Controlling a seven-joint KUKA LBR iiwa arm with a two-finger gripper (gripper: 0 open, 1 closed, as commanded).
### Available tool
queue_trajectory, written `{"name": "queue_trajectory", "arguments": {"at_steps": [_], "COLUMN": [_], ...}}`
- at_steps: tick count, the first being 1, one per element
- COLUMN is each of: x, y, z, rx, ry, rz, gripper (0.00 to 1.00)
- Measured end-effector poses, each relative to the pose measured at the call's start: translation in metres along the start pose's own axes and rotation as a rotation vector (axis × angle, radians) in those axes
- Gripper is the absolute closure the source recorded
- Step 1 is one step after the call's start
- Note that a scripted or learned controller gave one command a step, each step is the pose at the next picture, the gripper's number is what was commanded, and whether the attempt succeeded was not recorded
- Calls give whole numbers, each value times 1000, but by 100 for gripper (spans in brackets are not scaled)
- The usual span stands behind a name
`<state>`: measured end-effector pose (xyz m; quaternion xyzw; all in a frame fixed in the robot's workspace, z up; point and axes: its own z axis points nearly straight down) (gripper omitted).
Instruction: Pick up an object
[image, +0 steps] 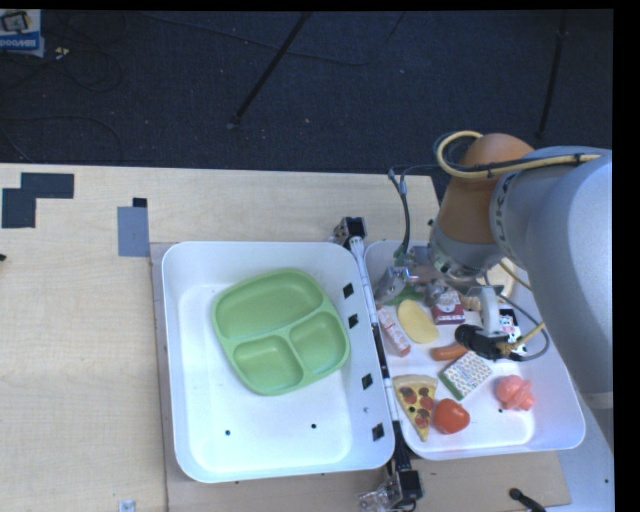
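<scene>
Gripper (440, 285) low over the right bin (560, 425), at its twelve o'clock end; opening impossible to tell, nothing seen held. Nearest pick: yellow oval piece (417, 321), just at six o'clock. Best to descend straight, centre on one item, avoid the pink packet (392, 331) beside it at nine o'clock. Green tray (280, 330) alone in the left bin (200, 420).

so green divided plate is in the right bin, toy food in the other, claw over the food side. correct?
Not quite. The camera view shows the green divided plate in the left bin. The toy food, such as the pizza slice, lies in the right bin, with the claw above it.
</scene>
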<state>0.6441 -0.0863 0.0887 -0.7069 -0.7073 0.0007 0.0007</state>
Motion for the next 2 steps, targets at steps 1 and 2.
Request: {"name": "queue_trajectory", "arguments": {"at_steps": [1,2], "x": [2,1], "y": [0,0], "z": [0,0], "rx": [-1,-1], "ry": [-1,0], "rz": [-3,-3], "gripper": [0,0]}}
